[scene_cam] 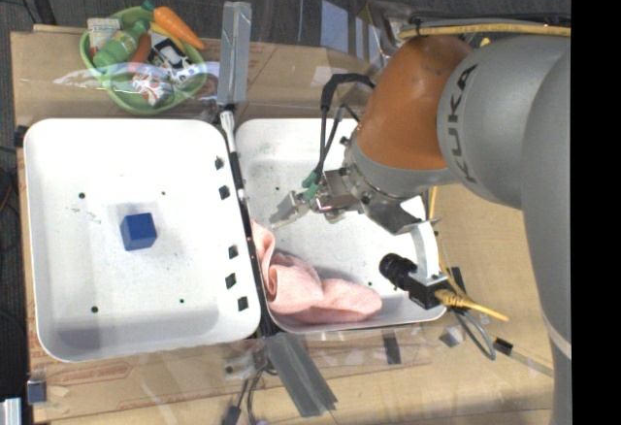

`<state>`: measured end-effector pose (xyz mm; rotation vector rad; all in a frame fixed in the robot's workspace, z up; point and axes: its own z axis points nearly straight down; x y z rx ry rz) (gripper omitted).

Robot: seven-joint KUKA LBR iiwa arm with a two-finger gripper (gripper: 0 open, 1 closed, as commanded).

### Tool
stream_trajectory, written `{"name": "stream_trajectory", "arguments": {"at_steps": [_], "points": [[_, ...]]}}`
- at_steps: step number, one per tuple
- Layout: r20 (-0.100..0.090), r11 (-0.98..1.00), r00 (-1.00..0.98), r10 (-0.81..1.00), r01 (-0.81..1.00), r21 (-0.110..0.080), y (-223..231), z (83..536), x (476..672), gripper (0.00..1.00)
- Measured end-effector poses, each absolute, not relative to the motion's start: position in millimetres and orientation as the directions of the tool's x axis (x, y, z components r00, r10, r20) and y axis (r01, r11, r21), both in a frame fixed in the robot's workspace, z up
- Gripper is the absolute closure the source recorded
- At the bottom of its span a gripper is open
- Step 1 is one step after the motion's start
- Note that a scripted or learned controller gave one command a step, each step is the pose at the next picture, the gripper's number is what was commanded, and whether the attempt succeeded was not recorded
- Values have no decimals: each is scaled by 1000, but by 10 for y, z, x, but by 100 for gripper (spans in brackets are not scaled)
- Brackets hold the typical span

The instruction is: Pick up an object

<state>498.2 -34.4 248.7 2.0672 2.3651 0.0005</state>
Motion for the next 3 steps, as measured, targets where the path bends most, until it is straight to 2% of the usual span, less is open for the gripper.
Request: {"name": "stream_trajectory", "arguments": {"at_steps": [1, 2, 3], "points": [[1, 283, -283, 959, 959, -4, -1218, 1721, 4819, 0], [-6, 432, -432, 902, 902, 6, -975, 949, 4792, 0], [1, 437, -437, 900, 900, 6, -955, 1054, 4800, 100]]}}
